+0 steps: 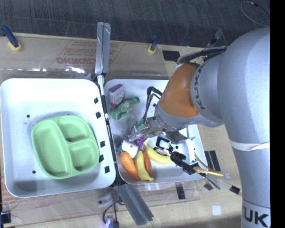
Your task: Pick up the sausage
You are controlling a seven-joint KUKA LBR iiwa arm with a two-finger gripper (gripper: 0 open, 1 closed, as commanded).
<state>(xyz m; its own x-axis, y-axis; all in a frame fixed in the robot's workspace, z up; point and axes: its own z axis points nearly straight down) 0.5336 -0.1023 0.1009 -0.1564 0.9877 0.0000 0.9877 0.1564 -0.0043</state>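
**Arm low over the right bin, sausage among the toy food**

The grey arm (237, 94) with its orange band (180, 91) reaches down into the right bin (132, 85), its wrist covering much of the bin's middle. The gripper (144, 127) sits low among the clutter at the bin's centre; whether it is wide, narrow or holding anything, I cannot tell.

The sausage (147, 161), reddish-brown, lies near the bin's front edge, wedged between two bananas (142, 166), with an orange carrot (128, 163) just to their left. A purple-labelled can (116, 94) stands near the back wall, a green item (123, 107) just beside it.

The left bin (18, 94) holds a green divided tray (65, 146). Blue clamps (10, 37) grip the surface's far edge.
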